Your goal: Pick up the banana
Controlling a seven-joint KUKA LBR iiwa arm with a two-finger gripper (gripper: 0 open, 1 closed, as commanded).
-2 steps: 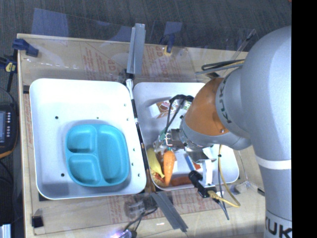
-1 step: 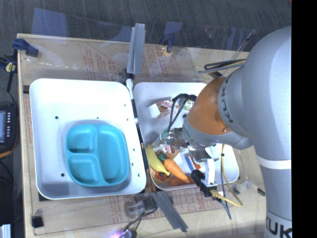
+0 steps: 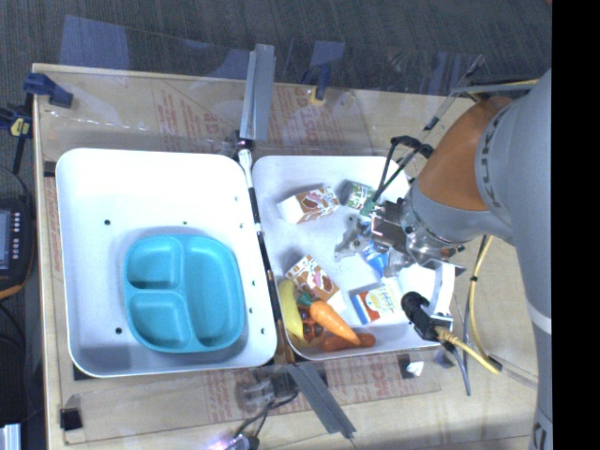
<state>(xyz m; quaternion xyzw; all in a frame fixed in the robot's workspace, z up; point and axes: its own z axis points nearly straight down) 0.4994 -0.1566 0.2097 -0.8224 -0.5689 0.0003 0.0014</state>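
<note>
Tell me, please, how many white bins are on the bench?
2. The left bin holds a blue divided tray; the right bin beside it holds the banana, a carrot and small cartons.

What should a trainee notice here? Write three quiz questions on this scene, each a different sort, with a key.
1. True or false: the banana lies in the same bin as the blue tray.
2. Which thing lies right beside the banana? A) the carrot B) the blue tray C) the orange band
3. Fill in: the tool hovers over the ___ bin.

Key:
1. False. The banana lies at the right bin's near left corner; the tray sits in the left bin.
2. A
3. right
</note>
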